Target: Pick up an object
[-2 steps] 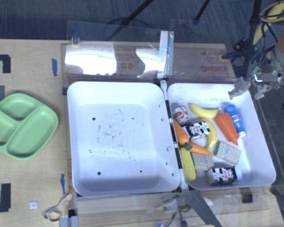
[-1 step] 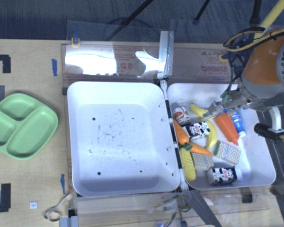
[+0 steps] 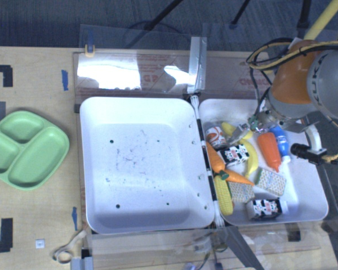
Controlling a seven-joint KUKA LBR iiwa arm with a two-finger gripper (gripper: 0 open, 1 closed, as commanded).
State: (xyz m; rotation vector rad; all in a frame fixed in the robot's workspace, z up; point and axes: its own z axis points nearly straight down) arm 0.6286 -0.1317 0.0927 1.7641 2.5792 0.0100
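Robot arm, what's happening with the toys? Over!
Gripper low over right bin, nothing seen held. Toys heaped together: orange carrot, banana, corn. Left bin beside.

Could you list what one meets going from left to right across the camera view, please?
Green divided plate → left white bin → corn cob → large orange carrot → blue-capped bottle.

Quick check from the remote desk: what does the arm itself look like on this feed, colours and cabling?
The arm is grey with a rounded orange band above the wrist. Yellow and black cables loop over it. The gripper end is small, metallic grey.
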